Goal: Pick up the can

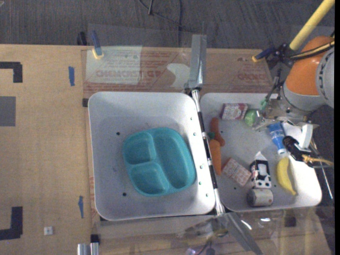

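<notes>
Over the right bin: the arm (311, 84), grey with an orange band, reaches in from the right and hangs above the bin's far right part.
Gripper: its tip (265, 117) sits low over the far end of the right bin (313, 193), near a green thing and a blue tube.
Jaws: cannot tell how far apart they stand; thin metal parts blur together, and nothing is clearly seen between them.
Can: the can (260, 197) lies on its side, grey, at the near edge of the right bin, well apart from the gripper.
Beside the can: a black and white carton (260, 173) just above it, a banana (286, 175) to the right, a small pink packet (236, 171) to the left.
Far end: a pink box (234, 111), the green thing (251, 116), the blue tube (277, 137).
Left wall of right bin: two carrots (215, 147) lie along it.
Left bin: the left bin (106, 116) holds a teal tray (158, 161) with three compartments.
Writing: print on the pink box and the carton is too small to read; reddish lettering on the clear sheet (125, 68) beyond the bins is illegible.
</notes>
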`<state>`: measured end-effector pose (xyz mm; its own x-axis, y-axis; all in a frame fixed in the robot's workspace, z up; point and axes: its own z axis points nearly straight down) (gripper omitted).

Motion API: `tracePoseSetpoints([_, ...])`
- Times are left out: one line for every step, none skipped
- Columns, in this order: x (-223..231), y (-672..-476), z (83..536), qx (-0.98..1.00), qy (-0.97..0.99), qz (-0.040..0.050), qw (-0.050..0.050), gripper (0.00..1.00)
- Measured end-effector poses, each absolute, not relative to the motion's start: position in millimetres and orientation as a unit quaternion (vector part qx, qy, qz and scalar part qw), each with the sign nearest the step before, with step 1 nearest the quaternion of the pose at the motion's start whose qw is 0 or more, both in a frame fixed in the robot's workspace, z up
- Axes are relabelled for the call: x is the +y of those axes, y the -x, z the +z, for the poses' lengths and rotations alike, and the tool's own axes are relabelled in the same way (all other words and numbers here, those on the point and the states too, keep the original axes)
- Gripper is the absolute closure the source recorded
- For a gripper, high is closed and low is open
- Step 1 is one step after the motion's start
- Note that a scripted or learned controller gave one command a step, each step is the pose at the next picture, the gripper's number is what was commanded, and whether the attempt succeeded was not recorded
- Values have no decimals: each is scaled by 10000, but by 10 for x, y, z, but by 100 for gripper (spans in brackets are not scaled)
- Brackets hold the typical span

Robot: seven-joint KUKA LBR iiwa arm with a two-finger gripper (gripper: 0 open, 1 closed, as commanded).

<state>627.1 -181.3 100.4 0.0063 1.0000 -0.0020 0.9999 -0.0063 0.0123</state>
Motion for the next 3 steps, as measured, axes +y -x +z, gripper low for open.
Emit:
tracePoseSetpoints([-1338, -6166, 897, 7760, -6307, 22, 43, 100])
tracePoseSetpoints([-1461, -6279, 1013, 7375, -6753, 9, 24, 100])
tracePoseSetpoints([-1460, -6277, 1009, 7376, -6753, 6, 19, 0])
